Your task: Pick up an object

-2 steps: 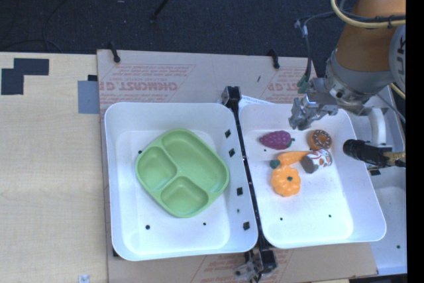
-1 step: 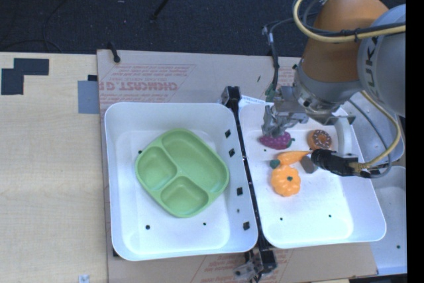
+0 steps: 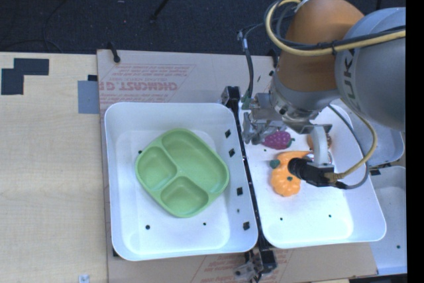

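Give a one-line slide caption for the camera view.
Arm's pincer low in right bin beside purple grapes and orange toy; green divided plate in left bin.

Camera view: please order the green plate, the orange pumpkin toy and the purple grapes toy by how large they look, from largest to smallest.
1. Green plate, by far the largest.
2. Orange pumpkin toy.
3. Purple grapes toy, though the arm hides part of it, so its place after the pumpkin is unsure.

Red upside-down print on the cardboard sheet (image 3: 149, 79) is illegible.
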Robot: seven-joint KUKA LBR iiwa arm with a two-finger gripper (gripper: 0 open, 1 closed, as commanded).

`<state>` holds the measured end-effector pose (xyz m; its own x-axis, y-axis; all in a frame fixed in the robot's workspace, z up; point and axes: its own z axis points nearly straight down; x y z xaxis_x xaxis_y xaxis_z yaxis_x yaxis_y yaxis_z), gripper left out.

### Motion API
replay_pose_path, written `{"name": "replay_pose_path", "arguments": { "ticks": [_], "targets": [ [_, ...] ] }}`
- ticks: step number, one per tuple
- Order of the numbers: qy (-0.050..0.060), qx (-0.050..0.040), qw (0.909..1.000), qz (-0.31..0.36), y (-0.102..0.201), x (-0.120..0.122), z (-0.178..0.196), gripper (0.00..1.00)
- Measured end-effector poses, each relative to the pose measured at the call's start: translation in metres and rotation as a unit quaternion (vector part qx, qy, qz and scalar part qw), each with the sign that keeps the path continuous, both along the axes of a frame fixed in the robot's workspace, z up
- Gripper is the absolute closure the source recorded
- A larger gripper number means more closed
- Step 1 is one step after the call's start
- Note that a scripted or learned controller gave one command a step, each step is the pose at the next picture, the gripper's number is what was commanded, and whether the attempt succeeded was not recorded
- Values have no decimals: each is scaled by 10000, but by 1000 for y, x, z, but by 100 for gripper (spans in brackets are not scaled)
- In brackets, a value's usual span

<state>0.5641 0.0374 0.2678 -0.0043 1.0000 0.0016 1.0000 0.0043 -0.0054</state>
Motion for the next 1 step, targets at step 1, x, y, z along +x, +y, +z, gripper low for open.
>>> {"name": "replay_pose_path", "arguments": {
  "ticks": [1],
  "targets": [
    [8, -3, 10000, 1, 53, -11, -22, 100]
  ]
}}
